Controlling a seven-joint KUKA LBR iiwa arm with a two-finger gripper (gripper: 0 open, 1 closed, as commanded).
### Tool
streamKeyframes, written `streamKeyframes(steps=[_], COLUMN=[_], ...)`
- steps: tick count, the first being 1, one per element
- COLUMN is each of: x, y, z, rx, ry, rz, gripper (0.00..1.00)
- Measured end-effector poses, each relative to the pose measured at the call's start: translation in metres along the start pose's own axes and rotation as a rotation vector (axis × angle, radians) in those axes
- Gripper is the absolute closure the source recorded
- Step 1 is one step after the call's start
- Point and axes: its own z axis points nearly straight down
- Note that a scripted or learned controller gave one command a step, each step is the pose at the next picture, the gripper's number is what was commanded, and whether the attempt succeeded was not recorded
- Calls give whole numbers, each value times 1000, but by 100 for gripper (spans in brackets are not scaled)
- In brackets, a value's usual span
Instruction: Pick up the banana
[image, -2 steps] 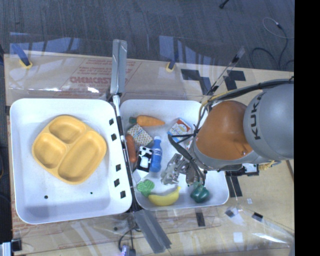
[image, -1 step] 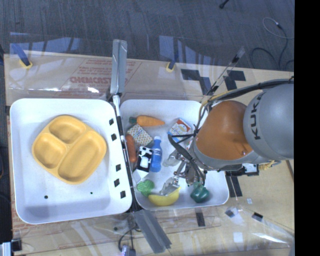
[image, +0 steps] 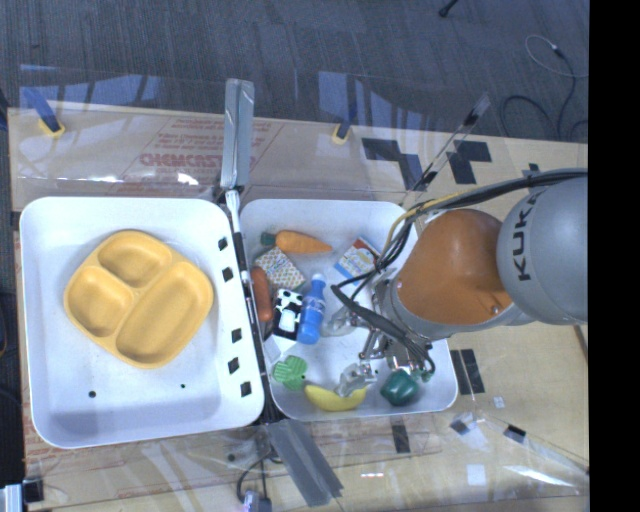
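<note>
The banana (image: 334, 398) is small and yellow and lies along the front edge of the right bin (image: 300, 213). My gripper (image: 358, 379) hangs just above and to the right of it, its metal fingers pointing down toward the banana's right end. The arm's orange band and grey body cover the bin's right side. Nothing shows between the fingers, and their gap is hard to read.
Around the banana lie a green leafy toy (image: 291, 372), a dark green pepper (image: 400, 386), a blue bottle (image: 312, 311), a black-and-white item (image: 289, 309), a sausage (image: 262, 293), a carrot (image: 301, 242) and a checkered block (image: 279, 268). The left bin holds a yellow divided plate (image: 139, 297).
</note>
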Motion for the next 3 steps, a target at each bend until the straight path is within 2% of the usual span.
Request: streamKeyframes(steps=[1, 2, 3], x=[1, 1, -3], y=[0, 0, -56], z=[-9, -9, 3], rx=[0, 0, 1], ry=[4, 4, 5], rz=[-4, -4, -157], gripper=[100, 0, 0])
